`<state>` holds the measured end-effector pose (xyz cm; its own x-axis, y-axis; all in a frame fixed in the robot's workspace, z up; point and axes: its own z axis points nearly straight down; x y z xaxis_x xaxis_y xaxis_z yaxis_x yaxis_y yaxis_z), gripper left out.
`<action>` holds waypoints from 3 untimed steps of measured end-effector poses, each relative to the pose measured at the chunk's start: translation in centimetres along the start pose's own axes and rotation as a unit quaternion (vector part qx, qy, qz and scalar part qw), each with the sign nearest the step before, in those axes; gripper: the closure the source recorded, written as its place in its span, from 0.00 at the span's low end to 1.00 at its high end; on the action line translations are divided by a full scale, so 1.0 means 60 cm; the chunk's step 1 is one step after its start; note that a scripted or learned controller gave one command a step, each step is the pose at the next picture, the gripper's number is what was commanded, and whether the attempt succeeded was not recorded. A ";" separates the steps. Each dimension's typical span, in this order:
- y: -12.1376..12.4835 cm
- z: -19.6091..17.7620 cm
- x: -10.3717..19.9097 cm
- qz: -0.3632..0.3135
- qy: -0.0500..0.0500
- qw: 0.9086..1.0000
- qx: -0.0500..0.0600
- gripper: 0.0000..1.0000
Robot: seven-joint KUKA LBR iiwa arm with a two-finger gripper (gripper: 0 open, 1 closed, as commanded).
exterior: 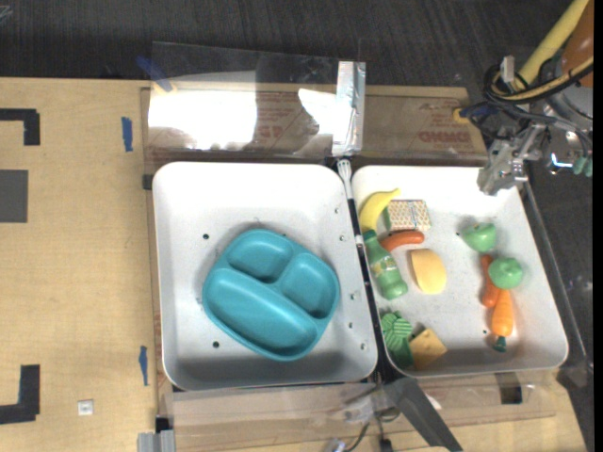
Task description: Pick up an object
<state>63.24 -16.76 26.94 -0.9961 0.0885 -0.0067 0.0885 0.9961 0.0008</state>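
Camera view: gripper (497, 175) hangs over the upper right corner of the right bin (551, 347); whether it is open or closed cannot be told, and nothing shows in it. Candidate objects all lie below and to the left of it. Nearest is a green pepper (480, 237), just down-left. The carrot (502, 314) has its long axis running up-down. Count: one banana (375, 209), one green apple (507, 272), one carrot. Left bin (174, 252) bears one teal divided tray (271, 292).
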 end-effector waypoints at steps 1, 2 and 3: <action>0.036 0.031 -0.022 -0.086 0.000 0.996 0.000 1.00; -0.054 -0.188 -0.066 -0.076 -0.006 0.997 0.003 1.00; -0.044 -0.015 -0.063 -0.215 0.002 0.977 -0.001 1.00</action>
<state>66.77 -19.74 27.85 -0.9412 -0.3379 -0.0030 -0.3379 0.9412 0.0012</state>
